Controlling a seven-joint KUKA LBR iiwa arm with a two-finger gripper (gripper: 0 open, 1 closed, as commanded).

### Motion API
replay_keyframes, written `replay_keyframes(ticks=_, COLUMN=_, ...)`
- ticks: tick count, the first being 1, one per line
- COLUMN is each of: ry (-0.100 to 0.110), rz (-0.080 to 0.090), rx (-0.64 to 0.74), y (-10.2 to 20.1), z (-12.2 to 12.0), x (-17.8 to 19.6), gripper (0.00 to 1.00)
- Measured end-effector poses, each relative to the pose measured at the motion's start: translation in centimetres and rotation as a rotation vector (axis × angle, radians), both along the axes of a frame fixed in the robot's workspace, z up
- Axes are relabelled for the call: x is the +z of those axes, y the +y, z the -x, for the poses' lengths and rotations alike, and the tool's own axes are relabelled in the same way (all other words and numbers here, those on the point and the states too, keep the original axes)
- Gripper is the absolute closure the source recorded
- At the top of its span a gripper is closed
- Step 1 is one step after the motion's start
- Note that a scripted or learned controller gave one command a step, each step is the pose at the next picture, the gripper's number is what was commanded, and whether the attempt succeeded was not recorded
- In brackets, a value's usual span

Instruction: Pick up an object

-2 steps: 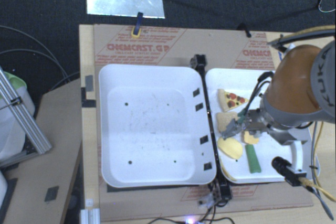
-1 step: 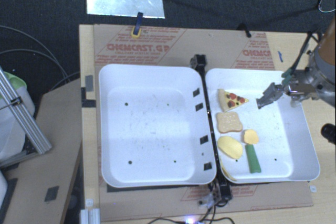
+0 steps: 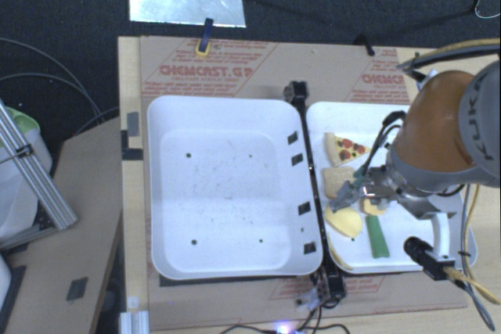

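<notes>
My gripper [image 3: 350, 194] is low in the right bin [image 3: 438, 266], near its left wall, with the grey and orange arm [image 3: 438, 137] above it covering much of the bin. Just under the gripper's tip lie a tan bread-like piece [image 3: 334, 180] and a pale yellow piece [image 3: 345, 224]. A pizza slice toy [image 3: 344, 146] lies beyond them toward the back. A green stick [image 3: 377, 236] lies to the right of the yellow piece, and another small yellow item [image 3: 374, 207] peeks out below the wrist. Whether anything is gripped is hidden.
The left bin [image 3: 160, 168] stands beside the right one, with a black divider with clips [image 3: 309, 184] between them. A black fixture [image 3: 427, 256] and cables hang off the arm at the front right. Cardboard lines the bench under both bins.
</notes>
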State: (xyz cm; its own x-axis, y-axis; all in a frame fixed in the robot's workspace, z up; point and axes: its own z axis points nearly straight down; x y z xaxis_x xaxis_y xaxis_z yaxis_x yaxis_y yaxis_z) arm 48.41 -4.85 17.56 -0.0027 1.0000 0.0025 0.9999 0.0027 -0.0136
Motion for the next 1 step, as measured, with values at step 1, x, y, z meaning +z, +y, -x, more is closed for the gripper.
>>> replay_keyframes(ticks=1, ry=-0.035, rz=0.001, rx=0.006, y=2.14, z=-0.50, x=17.69, gripper=0.00)
